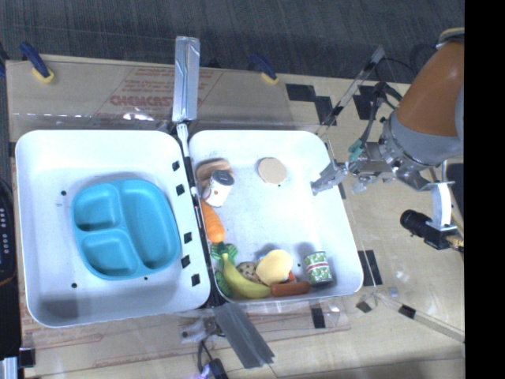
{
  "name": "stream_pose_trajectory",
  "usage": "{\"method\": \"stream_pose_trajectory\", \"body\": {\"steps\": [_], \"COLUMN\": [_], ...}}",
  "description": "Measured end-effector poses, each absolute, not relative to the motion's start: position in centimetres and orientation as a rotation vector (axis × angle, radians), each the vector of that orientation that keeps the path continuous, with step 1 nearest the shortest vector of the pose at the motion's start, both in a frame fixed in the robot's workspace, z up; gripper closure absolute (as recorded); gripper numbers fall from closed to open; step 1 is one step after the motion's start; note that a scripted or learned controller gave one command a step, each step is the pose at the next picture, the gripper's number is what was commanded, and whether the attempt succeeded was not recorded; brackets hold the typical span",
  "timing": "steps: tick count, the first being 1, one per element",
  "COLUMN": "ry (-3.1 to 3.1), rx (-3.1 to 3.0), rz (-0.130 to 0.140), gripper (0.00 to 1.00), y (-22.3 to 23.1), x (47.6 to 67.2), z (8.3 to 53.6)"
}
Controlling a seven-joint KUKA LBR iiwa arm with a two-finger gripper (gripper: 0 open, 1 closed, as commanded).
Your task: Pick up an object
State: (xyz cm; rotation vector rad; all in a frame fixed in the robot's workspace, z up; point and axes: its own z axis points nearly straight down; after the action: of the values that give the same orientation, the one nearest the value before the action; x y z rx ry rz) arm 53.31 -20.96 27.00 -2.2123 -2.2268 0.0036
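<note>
The gripper (330,178) hung at the right rim of the right bin (304,144); whether it was parted or closed I could not tell.

Nothing showed in its grasp; the tan round disc (272,170) lay nearest, just to its left on the bin floor; further left, by the divider, sat a small white cup (218,187) with an orange carrot (212,222) below it; down and left of the gripper, along the near wall, a banana (241,282), a yellow lemon-like fruit (274,266) and a green-labelled can (317,268) huddled together; well away to its left, the left bin (47,156) held a blue divided tray (125,227); the arm (430,109) stood to its right.
</note>
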Motion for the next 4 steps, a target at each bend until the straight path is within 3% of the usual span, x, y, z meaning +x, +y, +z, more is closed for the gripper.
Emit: {"method": "stream_pose_trajectory", "body": {"steps": [1,2,3,4], "ry": [-2.03,-2.432,-2.234,-2.247], "rx": [-2.381,-1.987,-2.199,-2.191], "rz": [0.012,-0.001,0.005,0.002], "gripper": [0.0,0.0,0.0,0.0], "y": [-20.8,-17.7,-15.4,-17.5], "x": [52.5,48.3,57.3,48.0], "z": [12.6,20.5,13.2,9.2]}}
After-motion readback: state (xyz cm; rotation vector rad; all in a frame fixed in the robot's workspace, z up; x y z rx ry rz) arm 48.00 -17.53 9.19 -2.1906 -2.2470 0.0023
